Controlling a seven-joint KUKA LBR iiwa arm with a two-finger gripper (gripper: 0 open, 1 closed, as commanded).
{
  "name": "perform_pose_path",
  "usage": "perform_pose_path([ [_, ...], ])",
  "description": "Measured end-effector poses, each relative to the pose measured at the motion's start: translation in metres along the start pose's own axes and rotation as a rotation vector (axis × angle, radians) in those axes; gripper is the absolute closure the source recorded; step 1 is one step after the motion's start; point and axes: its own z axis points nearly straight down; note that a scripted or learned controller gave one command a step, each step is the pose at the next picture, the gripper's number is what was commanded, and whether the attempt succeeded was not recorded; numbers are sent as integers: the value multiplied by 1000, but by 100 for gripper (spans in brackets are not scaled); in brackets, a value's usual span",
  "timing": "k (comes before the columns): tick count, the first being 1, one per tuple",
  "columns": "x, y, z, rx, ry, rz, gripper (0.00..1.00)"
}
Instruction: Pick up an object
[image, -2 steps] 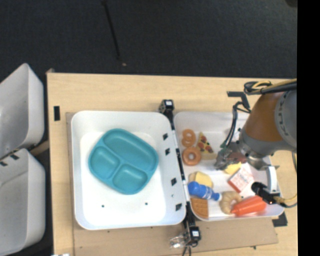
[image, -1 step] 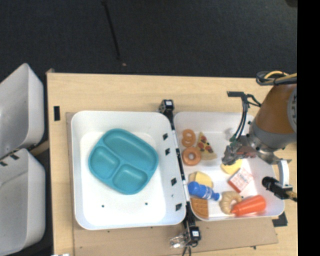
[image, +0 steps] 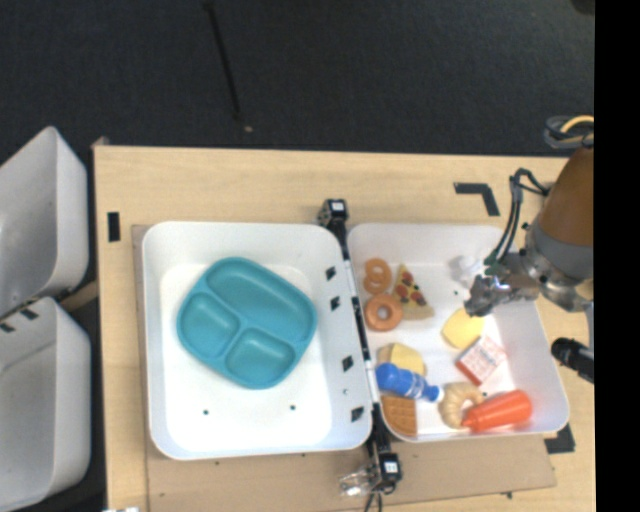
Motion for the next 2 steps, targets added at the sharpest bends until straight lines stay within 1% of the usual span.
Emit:
perform_pose_path([
  [1, -2, 2, -39, 1, 0, -7, 100],
  [2, 52, 23, -44, 3, 4, -13, 100],
])
